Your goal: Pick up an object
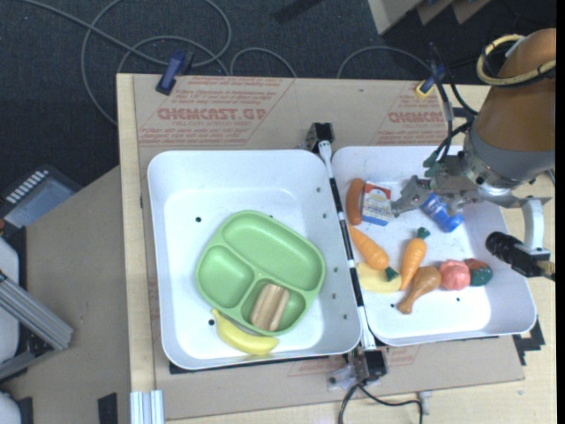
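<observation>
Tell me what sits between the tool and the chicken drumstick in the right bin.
From the tool, the upright carrot stands directly in the line down to the chicken drumstick, its tip touching the drumstick's top. The blue object lies just beside the tool.

A tan bench (265, 104) printed with red lettering stands on dark carpet (71, 78), where thin cables (132, 25) loop and blue clips (172, 71) grip the bench's far edge.

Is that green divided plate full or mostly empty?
Mostly empty. The green divided plastic plate holds only a tan bread-like roll in one lower compartment; the other compartments are bare.
</observation>
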Robot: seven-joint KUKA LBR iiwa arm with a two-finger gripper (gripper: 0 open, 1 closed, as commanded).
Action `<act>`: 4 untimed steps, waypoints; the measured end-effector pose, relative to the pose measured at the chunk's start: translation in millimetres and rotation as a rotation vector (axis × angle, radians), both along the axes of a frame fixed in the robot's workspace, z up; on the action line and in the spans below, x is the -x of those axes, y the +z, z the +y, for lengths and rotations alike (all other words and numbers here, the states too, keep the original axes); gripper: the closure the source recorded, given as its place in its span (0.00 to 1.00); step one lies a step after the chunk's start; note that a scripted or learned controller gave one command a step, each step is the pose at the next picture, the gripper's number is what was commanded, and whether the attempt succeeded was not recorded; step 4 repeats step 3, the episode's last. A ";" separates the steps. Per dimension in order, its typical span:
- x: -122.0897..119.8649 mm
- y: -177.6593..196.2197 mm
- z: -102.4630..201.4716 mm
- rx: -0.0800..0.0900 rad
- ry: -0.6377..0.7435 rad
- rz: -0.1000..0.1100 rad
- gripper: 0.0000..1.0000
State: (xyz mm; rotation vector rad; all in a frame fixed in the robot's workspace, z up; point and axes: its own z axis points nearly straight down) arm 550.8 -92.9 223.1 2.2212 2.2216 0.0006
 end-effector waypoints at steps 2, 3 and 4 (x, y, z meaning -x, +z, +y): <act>3.0 -128.8 -30.8 0.001 -0.002 -0.002 1.00; -23.1 -38.0 79.9 -0.001 0.002 -0.001 1.00; -23.1 -38.0 79.9 -0.001 0.002 -0.001 1.00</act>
